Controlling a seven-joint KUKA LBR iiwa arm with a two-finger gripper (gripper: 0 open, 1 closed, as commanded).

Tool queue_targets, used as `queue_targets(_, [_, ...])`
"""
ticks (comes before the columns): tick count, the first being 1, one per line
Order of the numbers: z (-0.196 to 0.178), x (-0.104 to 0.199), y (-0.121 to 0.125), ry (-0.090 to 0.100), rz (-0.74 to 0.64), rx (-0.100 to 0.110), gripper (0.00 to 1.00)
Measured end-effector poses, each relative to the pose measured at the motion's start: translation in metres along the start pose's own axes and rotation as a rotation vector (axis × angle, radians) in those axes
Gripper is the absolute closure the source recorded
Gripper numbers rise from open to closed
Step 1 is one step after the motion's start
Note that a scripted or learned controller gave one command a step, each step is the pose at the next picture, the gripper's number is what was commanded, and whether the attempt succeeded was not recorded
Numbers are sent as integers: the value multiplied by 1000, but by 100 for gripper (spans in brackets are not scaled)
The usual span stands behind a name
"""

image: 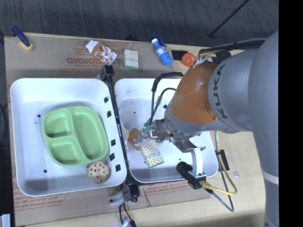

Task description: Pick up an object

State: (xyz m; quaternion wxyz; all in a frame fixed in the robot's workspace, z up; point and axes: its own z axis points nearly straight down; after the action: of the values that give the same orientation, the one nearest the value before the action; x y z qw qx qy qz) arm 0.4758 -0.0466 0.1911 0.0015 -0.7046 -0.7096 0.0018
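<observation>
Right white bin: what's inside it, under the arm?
In the right white bin: a small yellow-patterned packet and an orange item beside the hand. The grey-and-orange arm covers the bin's right half, so anything beneath it is hidden.

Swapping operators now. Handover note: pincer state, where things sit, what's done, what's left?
Pincer: low in the right bin, over the patterned packet and an orange item; nothing seen held.
Left bin: green divided plate, cookie.
Behind the bins: two snack packets, blue bottle, orange ball.
Done: nothing visibly lifted.
Left: the pick itself.
</observation>
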Motion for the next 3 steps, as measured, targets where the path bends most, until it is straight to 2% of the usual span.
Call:
queue_targets(1, [-14, -30, 0, 1, 3, -2, 100])
queue_targets(3, [-34, -29, 2, 1, -7, -2, 100])
